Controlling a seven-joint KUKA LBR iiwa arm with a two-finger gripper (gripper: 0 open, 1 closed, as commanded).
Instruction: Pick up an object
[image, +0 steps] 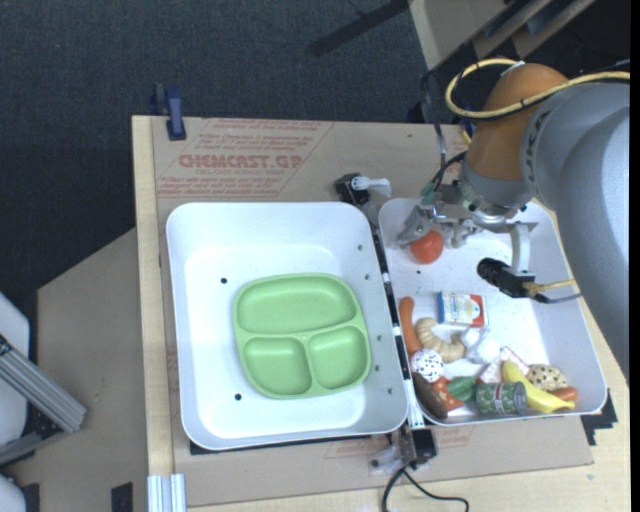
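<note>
- A red ball (427, 247) is sitting at the far left of the right bin (585, 345), between the gripper's (436, 232) fingers, which are closing on it.
- A green tray (300, 333) is lying in the left bin (200, 300).
- Small toys (480, 370) are crowding the right bin's near end.

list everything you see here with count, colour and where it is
bench: 1, tan, under both bins
left bin: 1, white, left half of bench
divided plate: 1, light green, three compartments, middle of left bin
right bin: 1, white, right half of bench
small round object: 1, red, far end of right bin, just below the hand
small carton: 1, white with blue and red, middle of right bin
die: 1, white with dark dots, near left wall of right bin
banana: 1, yellow, near end of right bin
toy pile: several, mixed colours, near end of right bin
arm: 1, grey with orange band, from right
hand: 1, grey, over far end of right bin
</note>
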